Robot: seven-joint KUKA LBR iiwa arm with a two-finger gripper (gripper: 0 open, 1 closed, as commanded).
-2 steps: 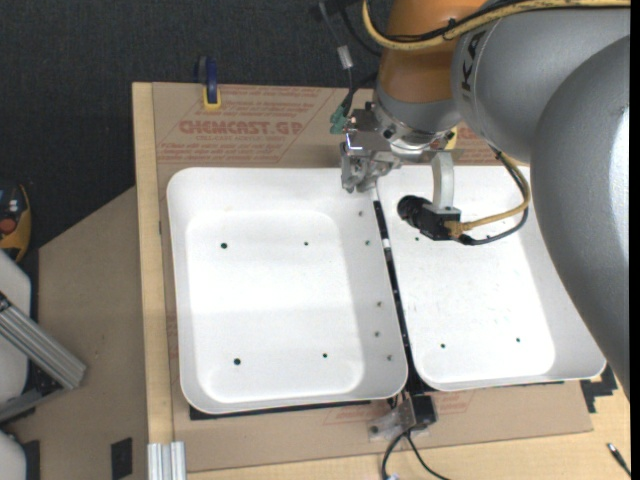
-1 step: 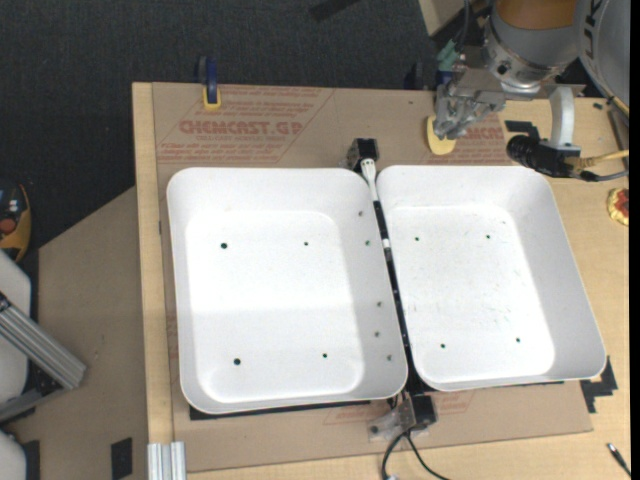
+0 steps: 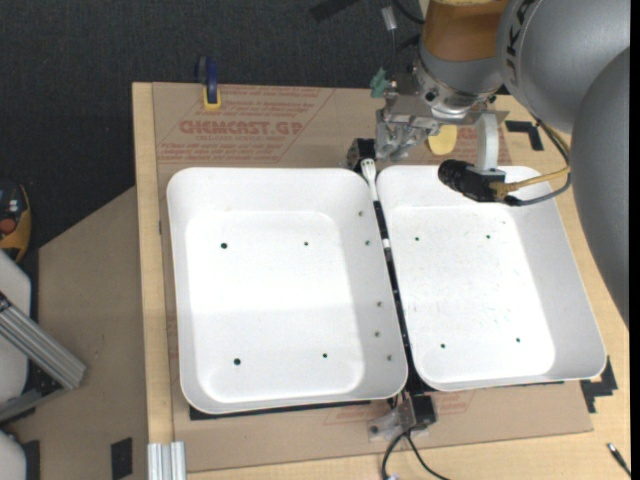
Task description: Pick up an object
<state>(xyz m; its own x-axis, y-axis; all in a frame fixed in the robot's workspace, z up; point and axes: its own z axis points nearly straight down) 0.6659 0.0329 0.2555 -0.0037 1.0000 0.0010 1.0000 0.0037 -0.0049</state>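
My gripper [image 3: 397, 140] hangs over the far rim where the two white bins meet, under the grey wrist and its orange band. Just right of it a small pale yellow object [image 3: 441, 139] shows against the cardboard, partly hidden by the wrist; I cannot tell whether it touches the gripper. The left bin [image 3: 190, 268] and the right bin [image 3: 560, 298] show white floors with a few small dark dots.
A black part with a yellow cable [image 3: 470, 180] juts from the arm over the right bin's far edge. The bulky grey arm [image 3: 585, 58] covers the upper right. A blue and yellow clamp [image 3: 210, 81] stands at the board's far left edge.
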